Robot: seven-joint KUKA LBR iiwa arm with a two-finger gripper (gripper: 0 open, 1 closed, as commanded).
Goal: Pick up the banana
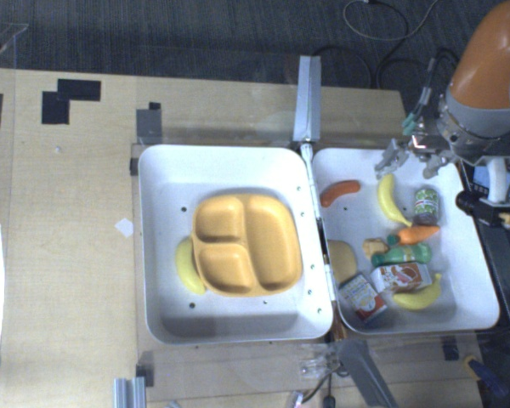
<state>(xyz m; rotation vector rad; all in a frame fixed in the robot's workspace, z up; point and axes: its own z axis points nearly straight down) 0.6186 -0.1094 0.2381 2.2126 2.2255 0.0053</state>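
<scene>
Labels on can (pixel 425 202) & carton (pixel 403 274) too small to read. Gripper (pixel 412 153) over right bin (pixel 484 270) far edge, fingers spread, holding nothing. Banana (pixel 391 201) lies just below it, btwn sausage (pixel 340 191) & can. 2nd banana (pixel 421 296) at bin front; carrot (pixel 418 235) mid. Left bin (pixel 161 228): yellow tray (pixel 246 243). Wood desk (pixel 59 253).

No legible text on the can (pixel 425 203) or cartons (pixel 403 274).

Wooden bench (pixel 68 253), dark carpet (pixel 195 15)
</scene>
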